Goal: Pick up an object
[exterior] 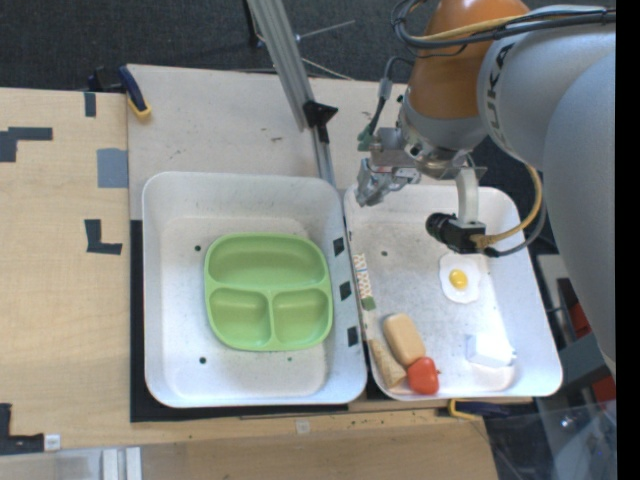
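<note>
red tomato (423, 375) touches a tan bread roll (403, 337); whether the gripper (374, 190) grips anything, i cannot tell.

Bulky grey arm (560, 88), glossy orange band (455, 53), black cables looping overhead, small metal hand (378, 186)

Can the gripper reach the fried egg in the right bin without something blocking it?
Probably yes. The gripper hangs over the right bin's far-left corner, and the fried egg lies flat with bare floor between them.
</note>
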Available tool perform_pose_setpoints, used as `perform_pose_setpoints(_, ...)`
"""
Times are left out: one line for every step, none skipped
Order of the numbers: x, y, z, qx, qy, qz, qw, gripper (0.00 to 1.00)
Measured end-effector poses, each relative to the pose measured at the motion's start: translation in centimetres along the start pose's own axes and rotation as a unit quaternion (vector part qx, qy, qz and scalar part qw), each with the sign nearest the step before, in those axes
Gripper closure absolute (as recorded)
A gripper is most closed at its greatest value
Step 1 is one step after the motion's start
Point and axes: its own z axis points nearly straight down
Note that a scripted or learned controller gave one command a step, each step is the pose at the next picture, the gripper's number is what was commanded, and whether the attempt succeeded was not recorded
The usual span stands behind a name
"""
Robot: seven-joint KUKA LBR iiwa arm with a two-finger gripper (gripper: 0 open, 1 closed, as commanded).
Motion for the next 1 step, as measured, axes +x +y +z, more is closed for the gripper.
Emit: perform_pose_setpoints(6.28, -0.19, 0.67, 0.001, 0.0, 0.0, 1.0, 1.0)
